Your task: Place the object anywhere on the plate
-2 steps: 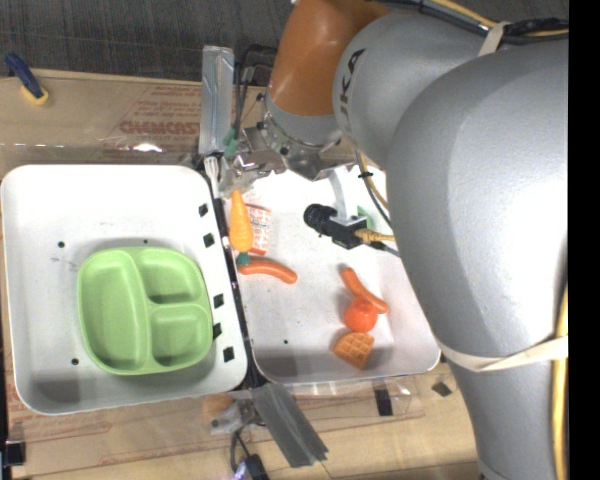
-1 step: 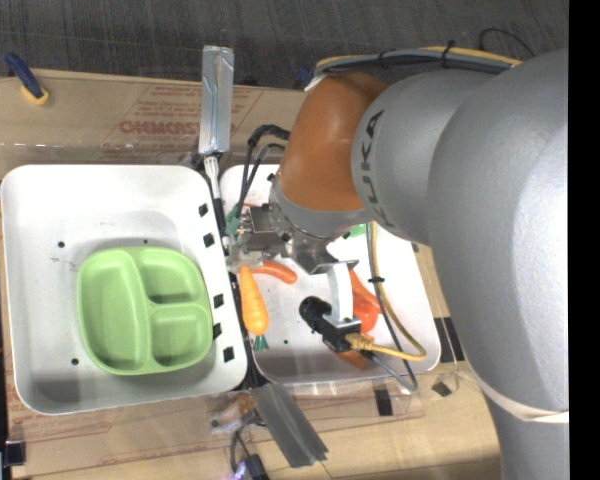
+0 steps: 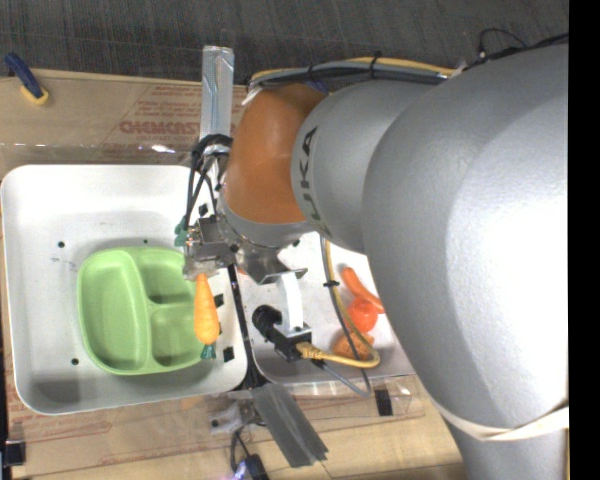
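A green divided plate (image 3: 130, 313) lies in the left white bin (image 3: 40, 218). An orange toy carrot (image 3: 206, 311) with a green tip hangs over the plate's right rim. Its upper end sits between the fingers of my gripper (image 3: 202, 271), which is shut on it. The grey arm and its orange band (image 3: 265, 163) reach in from the right and hide most of the right bin.
Another orange toy (image 3: 359, 303) lies in the right bin (image 3: 325, 368), beside a yellow cable (image 3: 342, 360). The divider wall between the two bins runs just right of the carrot. A brown cardboard sheet (image 3: 100, 113) lies behind the bins.
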Motion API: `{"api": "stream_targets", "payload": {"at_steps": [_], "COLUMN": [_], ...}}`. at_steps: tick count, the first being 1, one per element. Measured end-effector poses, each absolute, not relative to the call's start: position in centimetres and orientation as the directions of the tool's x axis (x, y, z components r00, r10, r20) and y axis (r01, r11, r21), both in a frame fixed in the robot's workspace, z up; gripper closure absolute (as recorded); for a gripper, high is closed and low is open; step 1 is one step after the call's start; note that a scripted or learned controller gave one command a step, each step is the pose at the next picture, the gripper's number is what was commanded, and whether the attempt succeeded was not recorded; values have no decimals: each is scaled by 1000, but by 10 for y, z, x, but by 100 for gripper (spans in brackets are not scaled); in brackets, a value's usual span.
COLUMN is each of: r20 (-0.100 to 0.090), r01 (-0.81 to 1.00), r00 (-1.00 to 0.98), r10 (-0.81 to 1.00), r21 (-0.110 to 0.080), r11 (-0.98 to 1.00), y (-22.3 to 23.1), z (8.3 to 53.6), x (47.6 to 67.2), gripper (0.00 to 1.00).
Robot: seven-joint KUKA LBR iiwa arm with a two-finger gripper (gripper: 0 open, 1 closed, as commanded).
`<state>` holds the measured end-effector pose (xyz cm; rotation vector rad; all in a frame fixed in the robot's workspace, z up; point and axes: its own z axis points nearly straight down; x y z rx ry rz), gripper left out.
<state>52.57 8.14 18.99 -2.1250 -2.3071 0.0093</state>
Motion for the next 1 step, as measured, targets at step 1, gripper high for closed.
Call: {"api": "stream_targets", "payload": {"at_steps": [1], "r20": [0], "r01": [997], "r00": [-81], "r10": [997], "r21": [-7], "r11": [81], "y": [81], "z": [190], "x": [526], "gripper": [0]}}
